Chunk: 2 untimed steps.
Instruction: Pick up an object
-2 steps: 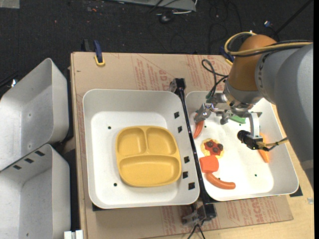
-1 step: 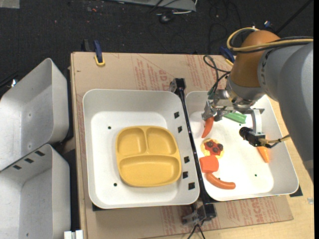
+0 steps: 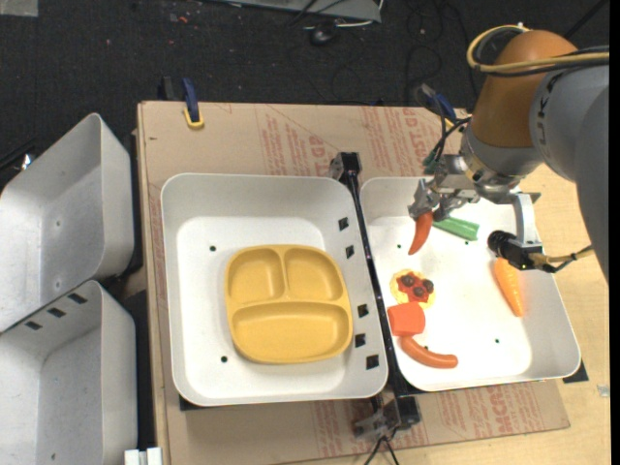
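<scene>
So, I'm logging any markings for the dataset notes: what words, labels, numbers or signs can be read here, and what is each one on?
Red printed lettering runs in rows across the brown board under the bins, upside down and mirrored from this view; too blurred to read for certain.
More of the same red lettering on the board's front strip; also unreadable.
No readable text on the white bins, the yellow tray, the food toys or the arm.

The bench is a brown board printed with red lettering; two shallow white bins sit side by side on it, touching along a black divider; the right bin lies directly beneath the gripper; the left bin lies to the gripper's left, across the divider; a yellow clamp grips the bench's far edge, well left of the gripper.
</scene>
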### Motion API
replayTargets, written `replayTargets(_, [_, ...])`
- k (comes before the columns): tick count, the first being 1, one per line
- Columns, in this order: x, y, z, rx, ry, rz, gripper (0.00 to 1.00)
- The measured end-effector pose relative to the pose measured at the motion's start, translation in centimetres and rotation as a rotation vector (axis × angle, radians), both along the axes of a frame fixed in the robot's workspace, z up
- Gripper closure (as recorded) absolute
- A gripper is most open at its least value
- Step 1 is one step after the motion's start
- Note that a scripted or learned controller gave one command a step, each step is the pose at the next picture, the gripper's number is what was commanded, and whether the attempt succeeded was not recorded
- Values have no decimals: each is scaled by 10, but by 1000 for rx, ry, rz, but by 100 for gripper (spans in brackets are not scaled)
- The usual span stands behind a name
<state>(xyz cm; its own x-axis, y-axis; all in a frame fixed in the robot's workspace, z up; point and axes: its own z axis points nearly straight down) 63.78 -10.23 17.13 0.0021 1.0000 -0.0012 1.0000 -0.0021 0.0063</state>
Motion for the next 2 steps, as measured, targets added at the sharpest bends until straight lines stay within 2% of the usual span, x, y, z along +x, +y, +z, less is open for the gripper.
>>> replayTargets(2, [8, 3, 116, 0, -1, 5, 100])
